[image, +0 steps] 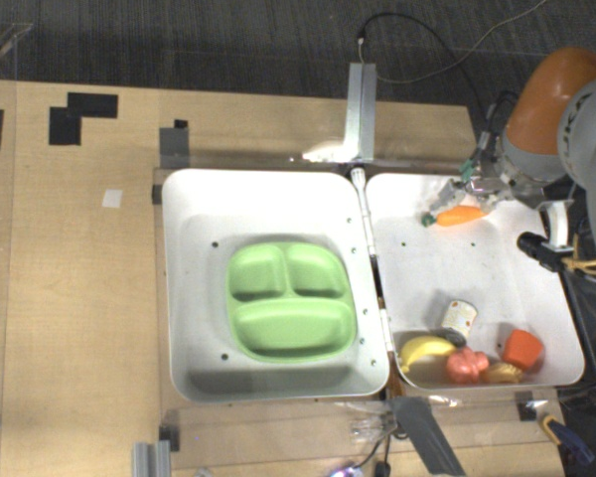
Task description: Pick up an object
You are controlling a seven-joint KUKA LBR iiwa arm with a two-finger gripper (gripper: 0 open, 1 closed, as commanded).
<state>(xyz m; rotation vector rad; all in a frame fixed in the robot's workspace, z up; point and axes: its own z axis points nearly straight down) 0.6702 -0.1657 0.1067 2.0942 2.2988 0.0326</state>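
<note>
Near edge of right bin (566,296): a heap of four small things, pincer working at the far corner.
Two white bins on the tabletop (70,316); left bin (179,266) carries one green divided tray (290,299). Right bin: one yellow banana (426,350), one orange block (522,348), one pink piece (465,365), one small jar (459,316), one orange carrot (458,216). Step looks like the grasp approach on the carrot (far-left area of the right bin); pincer (474,191) sits just above it, open or closed I cannot tell. Next move probably calls for closing on it, then lifting.

Arm (576,107) cut off at right edge; gripper (474,189) blurred.
</note>
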